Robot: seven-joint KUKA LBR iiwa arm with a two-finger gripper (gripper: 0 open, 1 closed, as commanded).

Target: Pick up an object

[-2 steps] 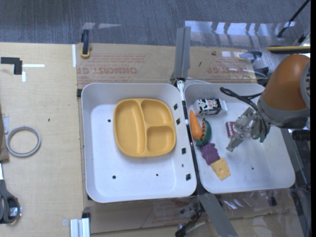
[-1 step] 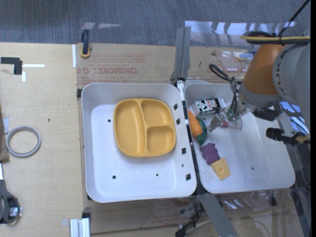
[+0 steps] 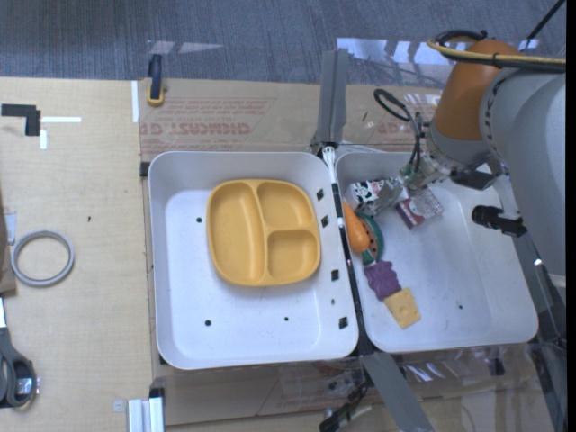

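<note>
Nearest the camera, a yellow cheese block (image 3: pixel 403 309) and purple piece (image 3: pixel 383 279) lie at six o'clock from my hand (image 3: pixel 416 180). Just at three o'clock of me sits a dark red packet (image 3: pixel 418 209), a spotted toy (image 3: pixel 366 193) at nine. Whether I'm clenched, I cannot tell.

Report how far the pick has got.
Done: the gripper is down in the right bin, at its far end among small objects. In hand: nothing visibly held. Left: grasp and lift one; the purple piece and yellow block lie untouched.
</note>
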